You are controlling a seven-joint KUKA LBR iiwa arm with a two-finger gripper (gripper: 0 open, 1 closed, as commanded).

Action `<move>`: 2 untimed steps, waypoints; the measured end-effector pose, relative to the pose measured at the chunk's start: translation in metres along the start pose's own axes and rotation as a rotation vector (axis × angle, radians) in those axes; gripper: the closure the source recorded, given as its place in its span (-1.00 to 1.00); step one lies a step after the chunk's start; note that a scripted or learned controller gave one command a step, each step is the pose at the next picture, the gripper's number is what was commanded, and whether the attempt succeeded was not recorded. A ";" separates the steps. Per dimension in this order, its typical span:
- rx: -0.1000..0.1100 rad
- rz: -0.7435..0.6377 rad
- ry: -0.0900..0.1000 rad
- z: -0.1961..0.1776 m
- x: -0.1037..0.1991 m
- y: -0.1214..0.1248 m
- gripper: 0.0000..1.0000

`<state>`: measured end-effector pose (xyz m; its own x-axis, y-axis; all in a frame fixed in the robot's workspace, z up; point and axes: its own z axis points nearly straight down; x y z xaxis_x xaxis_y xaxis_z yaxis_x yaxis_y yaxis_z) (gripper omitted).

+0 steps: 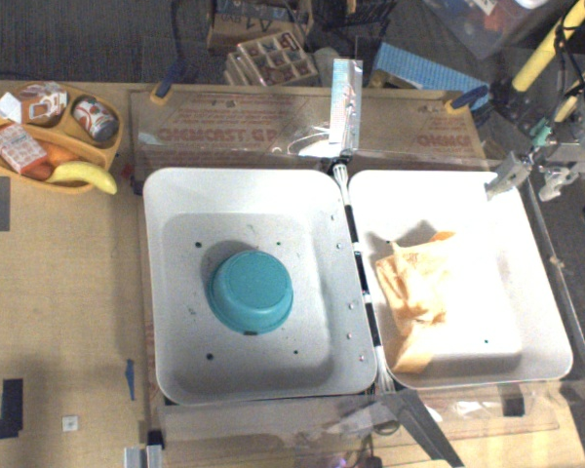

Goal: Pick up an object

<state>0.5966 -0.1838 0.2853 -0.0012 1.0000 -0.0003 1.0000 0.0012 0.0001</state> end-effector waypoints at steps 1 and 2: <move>0.000 -0.065 0.000 0.145 0.003 0.021 -1.00; -0.001 -0.202 0.000 0.198 0.027 0.040 -1.00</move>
<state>0.6362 -0.1569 0.0873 -0.2021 0.9794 -0.0005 0.9794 0.2021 0.0015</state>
